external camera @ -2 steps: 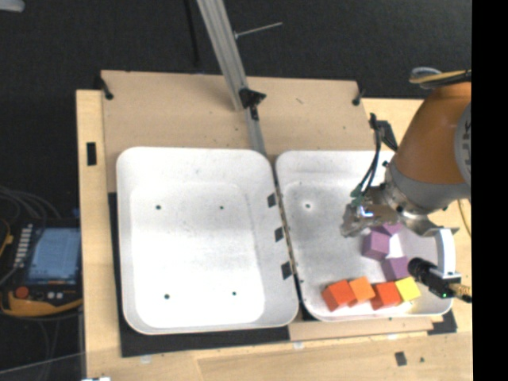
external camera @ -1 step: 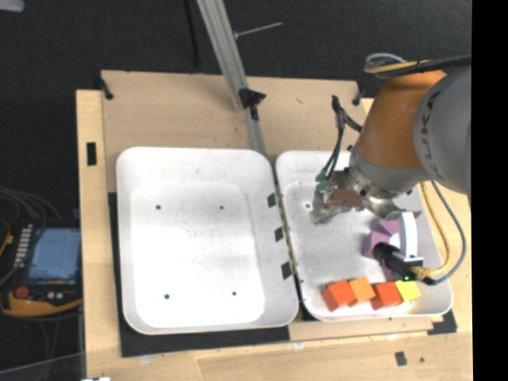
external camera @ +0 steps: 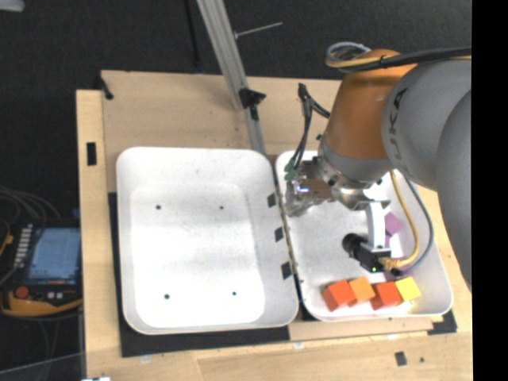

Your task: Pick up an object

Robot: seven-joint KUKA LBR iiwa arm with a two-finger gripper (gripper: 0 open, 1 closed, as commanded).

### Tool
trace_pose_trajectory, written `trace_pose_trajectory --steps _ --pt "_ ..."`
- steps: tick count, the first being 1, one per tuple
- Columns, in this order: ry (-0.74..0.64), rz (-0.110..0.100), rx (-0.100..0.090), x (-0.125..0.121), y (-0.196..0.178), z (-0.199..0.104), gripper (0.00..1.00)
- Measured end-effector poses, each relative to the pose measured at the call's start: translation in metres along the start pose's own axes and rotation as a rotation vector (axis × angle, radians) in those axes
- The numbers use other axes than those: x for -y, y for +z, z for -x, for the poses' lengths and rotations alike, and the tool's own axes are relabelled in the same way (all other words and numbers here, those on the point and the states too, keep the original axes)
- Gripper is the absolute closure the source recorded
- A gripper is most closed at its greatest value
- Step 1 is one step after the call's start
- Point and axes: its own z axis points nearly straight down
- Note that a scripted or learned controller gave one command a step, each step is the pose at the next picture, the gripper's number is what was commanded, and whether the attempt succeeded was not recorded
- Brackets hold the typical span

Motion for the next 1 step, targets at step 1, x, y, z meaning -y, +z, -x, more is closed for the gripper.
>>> trace_pose_trajectory --steps 1 --pt "0.000 0.000 0.000 -0.0194 -0.0079 -0.0568 1.00"
